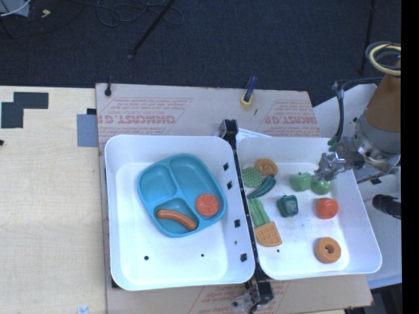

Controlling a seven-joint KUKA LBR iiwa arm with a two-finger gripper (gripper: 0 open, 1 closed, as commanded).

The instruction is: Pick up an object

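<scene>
Grey arm (380, 120) reaching from right, wrist angled down; pincer (327, 170) low over light-green plastic toy (309, 183); finger state cannot be told.

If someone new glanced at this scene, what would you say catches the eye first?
Probably the blue divided tray in the left bin, holding a sausage and a red slice. Next, the scatter of toy food in the right bin, such as the red tomato and the doughnut. The arm's hand sits over the green piece at that bin's far right.
</scene>
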